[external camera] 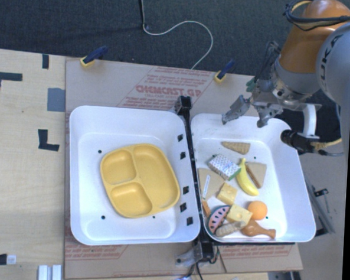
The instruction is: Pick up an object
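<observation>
My gripper (247,113) hangs open above the far edge of the right bin (293,191), with nothing between its fingers. Below it in that bin lie several toy foods: a tan wedge (236,147), a silver-checked packet (223,165), a banana (247,179), a brown bread slice (258,171), cheese cubes (228,193), an orange (256,209), a watermelon slice (217,217) and a drumstick (258,232). All of them sit nearer the camera than the gripper.
The left bin (82,160) holds a yellow divided tray (139,180). A black clip divider (187,161) runs between the bins. Cardboard (160,88) lies under both, with a white cable (176,27) behind it.
</observation>
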Robot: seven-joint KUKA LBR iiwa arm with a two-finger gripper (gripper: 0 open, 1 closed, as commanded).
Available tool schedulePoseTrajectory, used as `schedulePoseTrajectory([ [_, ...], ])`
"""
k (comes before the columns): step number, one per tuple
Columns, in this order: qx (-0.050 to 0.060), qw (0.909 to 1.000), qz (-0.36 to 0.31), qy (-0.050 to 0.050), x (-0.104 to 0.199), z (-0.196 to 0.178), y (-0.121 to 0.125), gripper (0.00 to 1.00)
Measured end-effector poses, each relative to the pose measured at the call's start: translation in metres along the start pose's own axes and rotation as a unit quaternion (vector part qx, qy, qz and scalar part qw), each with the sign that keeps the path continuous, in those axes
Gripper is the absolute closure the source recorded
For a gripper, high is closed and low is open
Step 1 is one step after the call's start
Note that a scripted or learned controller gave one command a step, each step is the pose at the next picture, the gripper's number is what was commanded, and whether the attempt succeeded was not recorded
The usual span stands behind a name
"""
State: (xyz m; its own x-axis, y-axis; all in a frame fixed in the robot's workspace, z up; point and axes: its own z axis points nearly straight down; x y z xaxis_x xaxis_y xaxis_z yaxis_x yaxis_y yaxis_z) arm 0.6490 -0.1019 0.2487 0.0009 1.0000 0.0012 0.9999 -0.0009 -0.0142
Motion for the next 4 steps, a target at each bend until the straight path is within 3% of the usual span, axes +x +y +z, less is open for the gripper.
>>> schedulePoseTrajectory([
  [1, -0.007, 1.0, -0.001, -0.001, 0.0, -0.008, 0.002, 0.0],
  [3, -0.004, 1.0, -0.001, -0.001, 0.004, 0.122, 0.001, 0.0],
  [4, -0.005, 1.0, -0.002, -0.001, 0.005, 0.167, 0.001, 0.0],
])
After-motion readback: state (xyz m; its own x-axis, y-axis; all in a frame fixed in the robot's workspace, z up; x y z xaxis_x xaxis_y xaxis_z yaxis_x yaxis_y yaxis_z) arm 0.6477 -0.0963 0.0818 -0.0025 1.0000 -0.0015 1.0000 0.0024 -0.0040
